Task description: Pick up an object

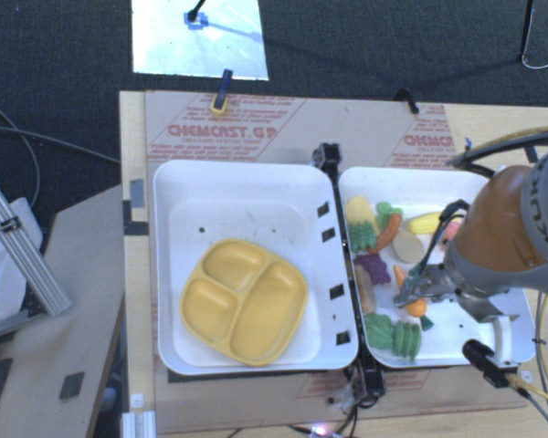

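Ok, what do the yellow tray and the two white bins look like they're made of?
Yellow tray: probably moulded plastic, with a smooth, slightly glossy finish; its three compartments have soft rounded edges and an even colour. Left bin and right bin: likely plastic too, thin, plain white walls with rounded corners and a matte to satin look. Nothing here rules out melamine for the tray.

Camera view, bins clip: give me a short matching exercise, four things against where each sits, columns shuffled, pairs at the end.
Things:
1. yellow divided plate
2. green ridged toy
3. gripper
4. blue and yellow clamp

Places:
A. top edge of the bench board, above the left bin
B. low over the toy food in the right bin
C. left bin
D. near front wall of the right bin

Pairs: 1-C, 2-D, 3-B, 4-A
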`<state>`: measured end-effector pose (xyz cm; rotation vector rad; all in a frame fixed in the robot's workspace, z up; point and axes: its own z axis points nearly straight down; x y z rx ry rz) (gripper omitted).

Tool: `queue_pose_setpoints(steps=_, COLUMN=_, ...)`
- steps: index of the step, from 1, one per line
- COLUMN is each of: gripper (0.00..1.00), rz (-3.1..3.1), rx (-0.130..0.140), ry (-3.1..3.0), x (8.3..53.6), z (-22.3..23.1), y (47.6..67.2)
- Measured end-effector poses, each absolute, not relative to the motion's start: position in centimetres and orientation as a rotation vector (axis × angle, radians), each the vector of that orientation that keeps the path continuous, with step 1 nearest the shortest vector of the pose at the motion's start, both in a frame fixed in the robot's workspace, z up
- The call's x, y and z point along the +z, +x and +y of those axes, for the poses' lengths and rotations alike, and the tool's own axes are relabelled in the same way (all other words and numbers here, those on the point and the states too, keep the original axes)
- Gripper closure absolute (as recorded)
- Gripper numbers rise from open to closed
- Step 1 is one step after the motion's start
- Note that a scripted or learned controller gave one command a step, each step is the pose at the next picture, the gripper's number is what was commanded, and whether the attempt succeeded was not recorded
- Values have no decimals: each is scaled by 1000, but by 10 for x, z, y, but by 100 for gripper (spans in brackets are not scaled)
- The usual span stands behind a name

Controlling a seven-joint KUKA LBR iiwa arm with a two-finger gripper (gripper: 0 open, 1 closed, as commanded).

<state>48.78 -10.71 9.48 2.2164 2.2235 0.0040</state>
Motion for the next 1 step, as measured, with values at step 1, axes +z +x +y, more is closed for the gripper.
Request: queue_pose_setpoints(steps=1, gripper=100, rz=2230, rx=12, ry=2204, x=190, z=-38, y=504)
